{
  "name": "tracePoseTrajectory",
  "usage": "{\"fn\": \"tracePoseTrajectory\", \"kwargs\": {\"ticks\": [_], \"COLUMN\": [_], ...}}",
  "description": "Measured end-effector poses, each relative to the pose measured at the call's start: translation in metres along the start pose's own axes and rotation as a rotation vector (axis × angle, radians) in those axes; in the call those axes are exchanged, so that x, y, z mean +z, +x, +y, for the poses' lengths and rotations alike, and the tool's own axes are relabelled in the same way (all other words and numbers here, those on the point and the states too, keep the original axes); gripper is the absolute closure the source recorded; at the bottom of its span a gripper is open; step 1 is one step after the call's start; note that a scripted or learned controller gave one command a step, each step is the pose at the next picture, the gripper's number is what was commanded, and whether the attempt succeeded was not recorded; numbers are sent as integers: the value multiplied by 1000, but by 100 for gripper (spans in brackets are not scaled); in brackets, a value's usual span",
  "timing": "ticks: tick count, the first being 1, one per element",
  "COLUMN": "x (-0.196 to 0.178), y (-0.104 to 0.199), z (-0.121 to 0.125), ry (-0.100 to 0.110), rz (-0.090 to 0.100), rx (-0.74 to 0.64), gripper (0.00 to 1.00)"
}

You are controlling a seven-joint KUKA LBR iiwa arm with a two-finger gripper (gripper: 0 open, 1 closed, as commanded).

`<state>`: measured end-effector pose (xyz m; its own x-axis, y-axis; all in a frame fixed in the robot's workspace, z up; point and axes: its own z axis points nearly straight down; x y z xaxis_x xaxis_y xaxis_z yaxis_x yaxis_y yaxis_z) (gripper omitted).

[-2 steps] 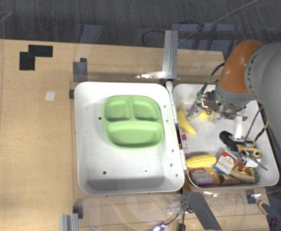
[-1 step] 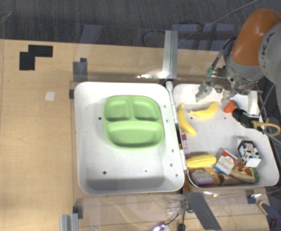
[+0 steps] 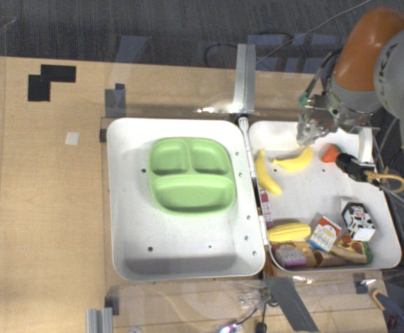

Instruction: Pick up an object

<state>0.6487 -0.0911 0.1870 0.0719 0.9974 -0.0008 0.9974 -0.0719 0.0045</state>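
Two white bins (image 3: 118,207) sit on a pale wooden bench (image 3: 42,207) before dark carpet (image 3: 153,12); whether the gripper (image 3: 311,132) is open cannot be told.

The wooden worktop (image 3: 49,207) carries two white bins: one (image 3: 129,255) well left of the pincer (image 3: 311,132), another (image 3: 389,245) seemingly just below it.

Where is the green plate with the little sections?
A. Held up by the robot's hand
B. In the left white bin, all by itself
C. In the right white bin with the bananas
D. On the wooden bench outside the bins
B: the green plastic divided plate lies flat on the floor of the left shallow white bin, while the yellow toy bananas sit in the right bin.
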Motion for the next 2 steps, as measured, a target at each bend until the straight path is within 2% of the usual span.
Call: {"fn": "tracePoseTrajectory", "kwargs": {"ticks": [1, 2], "x": [5, 5], "y": [-3, -2], "z": [13, 13], "ry": [4, 4], "rz": [0, 0], "rx": [346, 345], "gripper": [100, 0]}}
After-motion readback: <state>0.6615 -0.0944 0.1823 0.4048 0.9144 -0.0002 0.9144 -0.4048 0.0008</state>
